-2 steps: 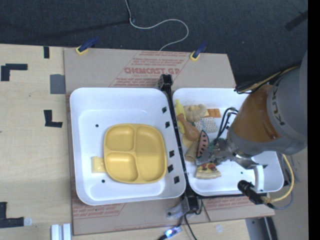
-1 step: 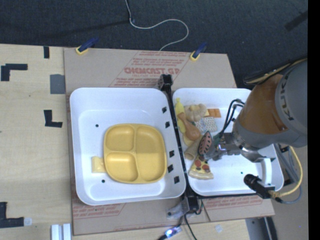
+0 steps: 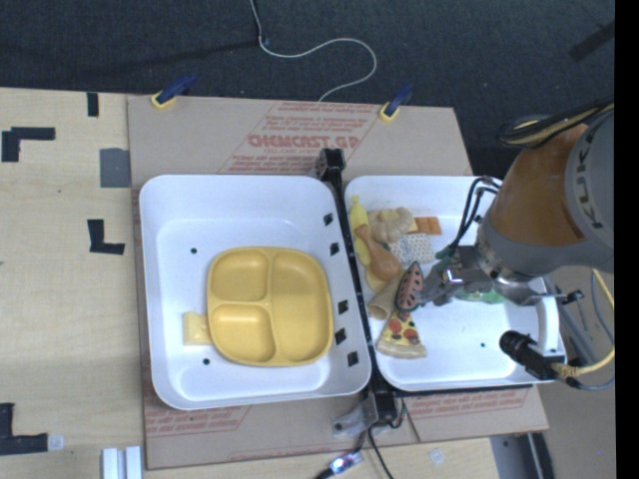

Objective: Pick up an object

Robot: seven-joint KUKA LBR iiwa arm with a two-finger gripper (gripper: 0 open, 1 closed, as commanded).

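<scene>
Reddish-dark toy piece [image 3: 408,287] at claw tip, right bin [image 3: 469,367], left side near divider; long axis roughly 12-to-6. Gripper [image 3: 427,287] coming from 3 o'clock, just beside or touching; finger state: cannot tell. Pizza slice [image 3: 402,337] at 6 o'clock.

A brown cardboard sheet with red printed lettering [image 3: 300,140] lies under two shallow white plastic bins. The left white bin [image 3: 165,208] holds a yellow three-compartment plastic plate [image 3: 270,305]. Two blue-and-yellow clamps [image 3: 175,90] grip the cardboard's far edge. A thin white cable [image 3: 319,53] curls across the dark carpet [image 3: 120,23].
</scene>
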